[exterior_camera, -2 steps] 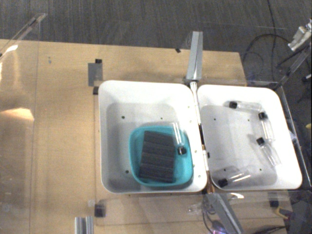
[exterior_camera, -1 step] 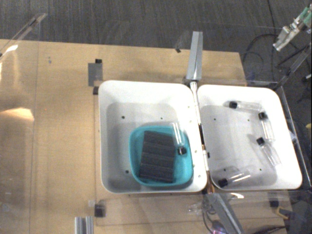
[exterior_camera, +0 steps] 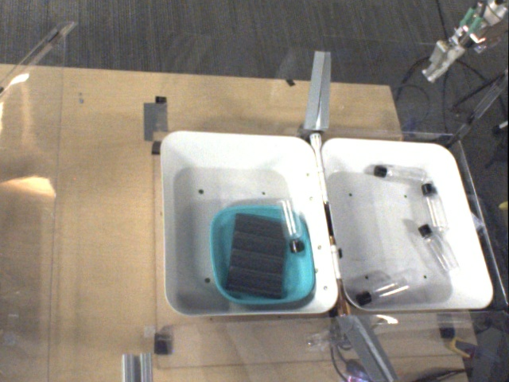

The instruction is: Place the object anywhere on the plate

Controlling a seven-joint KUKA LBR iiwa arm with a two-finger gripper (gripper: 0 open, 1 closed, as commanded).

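Nearest to the camera, by the front wall of the shallow white right bin (exterior_camera: pixel 374 229), lies a clear plastic tube with a black cap (exterior_camera: pixel 383 290), almost parallel to that wall. Three more clear tubes of the same kind lie in this bin: one at the back (exterior_camera: pixel 398 170), one along the right wall (exterior_camera: pixel 433 205) and one just below it (exterior_camera: pixel 436 245).

In the shallow white left bin (exterior_camera: pixel 171 237) stands the round teal plate (exterior_camera: pixel 219 249), in the front right part of the bin. On the plate lies a dark grey ribbed block (exterior_camera: pixel 256 255), and it covers most of the middle. Just beside the block, on the right side of the plate, lies a fifth clear tube (exterior_camera: pixel 289 221). Its long axis runs from back to front and its black cap points to the front. This tube I take as the thing of the task, and it seems to rest already on the plate, touching the rim or very near it.

The tool (exterior_camera: pixel 444 52) is far away at the upper right, above the floor behind the wooden surface (exterior_camera: pixel 79 213), well apart from both bins. It is small and blurred, so I cannot tell if it is spread or pressed together, and I see nothing held in it.

From the tool, the plate lies to the left and to the front, past the right bin. If another tube must be taken, the back one in the right bin is the closest to the tool.
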